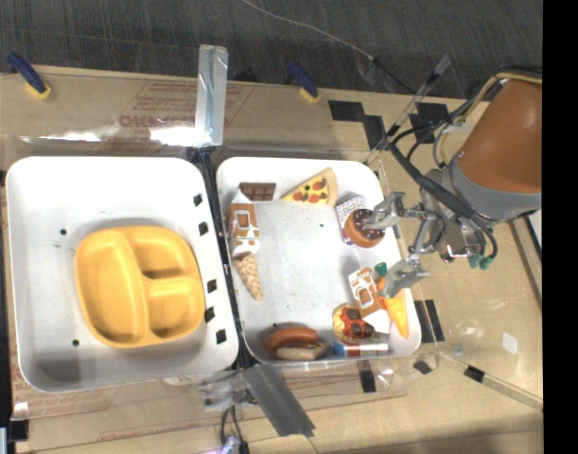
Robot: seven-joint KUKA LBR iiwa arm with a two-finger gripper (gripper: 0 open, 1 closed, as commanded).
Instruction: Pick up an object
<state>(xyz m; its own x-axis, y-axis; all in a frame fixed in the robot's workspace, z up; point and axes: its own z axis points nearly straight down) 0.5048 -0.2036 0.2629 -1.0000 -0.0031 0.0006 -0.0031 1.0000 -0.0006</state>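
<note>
The task looks barely begun: nothing is lifted, and every toy lies in the shallow white plastic right bin [298, 253], which serves as the landmark here. To its left, the matching left bin [43, 253] carries a glossy yellow divided plastic tray [137, 282]. The grey arm with its orange band [501, 149] reaches in over the right bin's right rim, and its metal two-finger gripper [394, 242] hangs there with the fingers apart, one tip by the brown-and-white round toy [361, 223] at the upper right of the bin, the other by the orange carrot-shaped piece [397, 312] at the lower right; nothing sits between them, though whether a tip touches either toy is hard to judge from above. Along the bin's left wall lie a white-and-brown block [242, 227] and a ridged tan cone [250, 276]; a pizza wedge [312, 189] rests at the top, a hot dog [290, 341] at the bottom. Closing on one toy and lifting remain.
</note>
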